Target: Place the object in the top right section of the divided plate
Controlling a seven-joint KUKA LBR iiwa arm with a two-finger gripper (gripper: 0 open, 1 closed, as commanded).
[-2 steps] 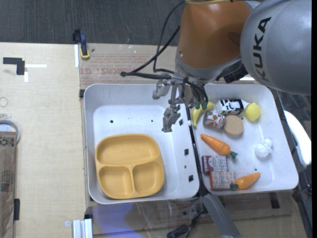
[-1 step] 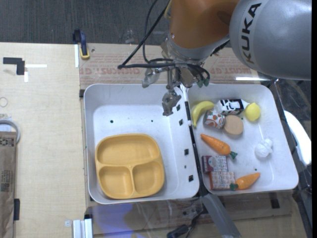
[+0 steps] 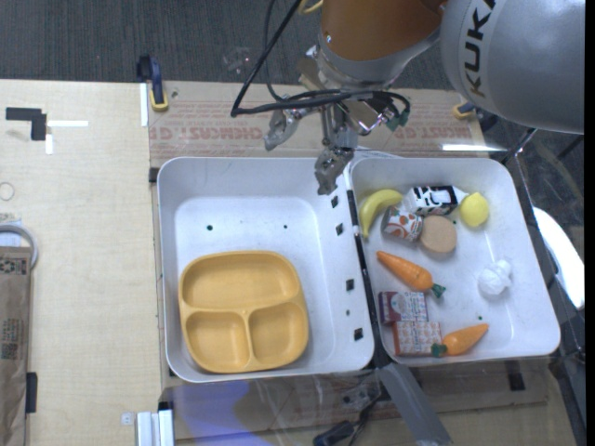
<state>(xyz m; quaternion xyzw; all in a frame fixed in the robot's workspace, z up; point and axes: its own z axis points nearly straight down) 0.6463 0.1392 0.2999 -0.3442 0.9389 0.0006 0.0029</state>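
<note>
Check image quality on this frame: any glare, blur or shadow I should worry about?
Camera view: even, soft lighting; bin contents sharp, e.g. the banana and yellow divided plate. The gripper and its cables look slightly soft. Mild glare on the grey arm housing and the right bin rim. Faint shadows along the left bin walls.

Yellow divided plate [image 3: 244, 309], orange carrot [image 3: 405, 270], white bins [image 3: 177, 249]
</note>
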